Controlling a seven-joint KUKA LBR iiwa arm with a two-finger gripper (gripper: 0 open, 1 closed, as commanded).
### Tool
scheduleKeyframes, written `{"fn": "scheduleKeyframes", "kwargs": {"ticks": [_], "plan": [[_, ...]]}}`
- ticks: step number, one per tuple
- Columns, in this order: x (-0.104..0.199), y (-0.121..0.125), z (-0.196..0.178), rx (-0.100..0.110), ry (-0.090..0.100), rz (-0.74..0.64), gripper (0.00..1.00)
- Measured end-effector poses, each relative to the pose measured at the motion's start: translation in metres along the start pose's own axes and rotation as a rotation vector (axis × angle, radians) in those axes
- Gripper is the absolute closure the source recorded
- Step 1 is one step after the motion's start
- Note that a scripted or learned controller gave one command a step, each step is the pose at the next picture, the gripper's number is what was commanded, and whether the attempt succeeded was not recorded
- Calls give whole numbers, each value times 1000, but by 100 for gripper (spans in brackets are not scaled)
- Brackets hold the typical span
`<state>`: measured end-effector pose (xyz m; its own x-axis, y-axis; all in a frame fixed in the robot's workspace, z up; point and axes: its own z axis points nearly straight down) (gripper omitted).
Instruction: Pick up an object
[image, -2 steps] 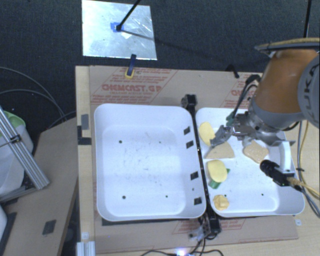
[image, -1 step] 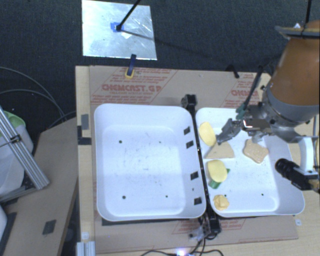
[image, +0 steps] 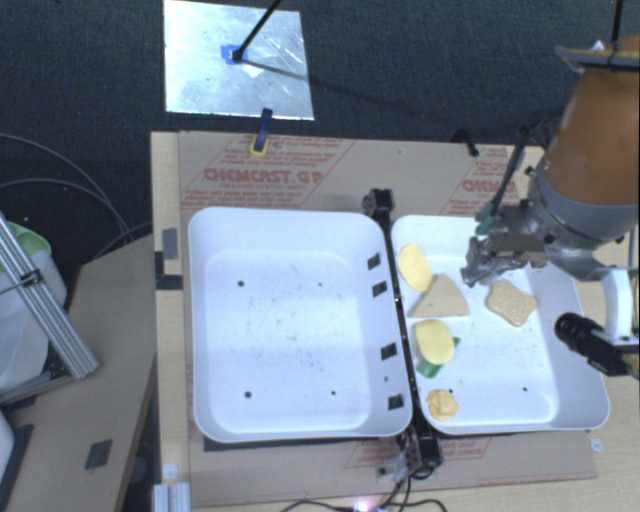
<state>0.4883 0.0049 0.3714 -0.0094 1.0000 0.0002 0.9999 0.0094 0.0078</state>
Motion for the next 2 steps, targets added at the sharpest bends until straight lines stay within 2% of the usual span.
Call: {"fn": "scheduleKeyframes", "kwargs": {"ticks": [1, 2], "plan": [[67, 0, -41, 2, 1, 1, 100], [64, 0, -50, 1, 1, 1, 100]]}}
